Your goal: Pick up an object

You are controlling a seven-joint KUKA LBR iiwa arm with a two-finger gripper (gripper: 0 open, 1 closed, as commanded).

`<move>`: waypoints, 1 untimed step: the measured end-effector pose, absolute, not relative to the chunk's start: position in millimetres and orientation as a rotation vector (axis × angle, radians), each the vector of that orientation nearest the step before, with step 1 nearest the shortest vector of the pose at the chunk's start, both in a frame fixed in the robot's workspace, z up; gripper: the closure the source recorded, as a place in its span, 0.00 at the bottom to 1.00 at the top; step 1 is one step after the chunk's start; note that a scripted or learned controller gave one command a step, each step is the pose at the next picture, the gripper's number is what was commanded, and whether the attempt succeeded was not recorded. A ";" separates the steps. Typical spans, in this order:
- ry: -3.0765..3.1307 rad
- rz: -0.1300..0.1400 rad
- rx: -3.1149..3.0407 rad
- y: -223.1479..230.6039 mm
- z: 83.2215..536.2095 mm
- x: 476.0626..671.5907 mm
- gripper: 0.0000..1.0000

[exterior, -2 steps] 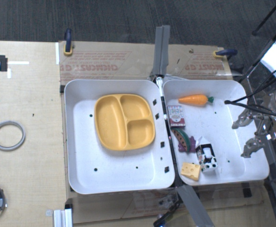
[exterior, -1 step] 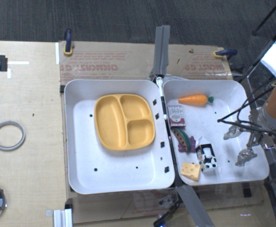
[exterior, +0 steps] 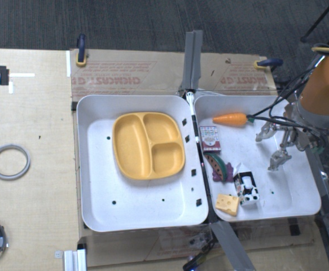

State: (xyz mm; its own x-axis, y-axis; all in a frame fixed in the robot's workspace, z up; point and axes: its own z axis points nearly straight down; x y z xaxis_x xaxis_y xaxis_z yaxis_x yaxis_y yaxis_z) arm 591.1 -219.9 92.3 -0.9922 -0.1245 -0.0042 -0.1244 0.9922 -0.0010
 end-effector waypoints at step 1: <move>3.134 -0.002 0.010 -193.9 150.0 643.0 0.00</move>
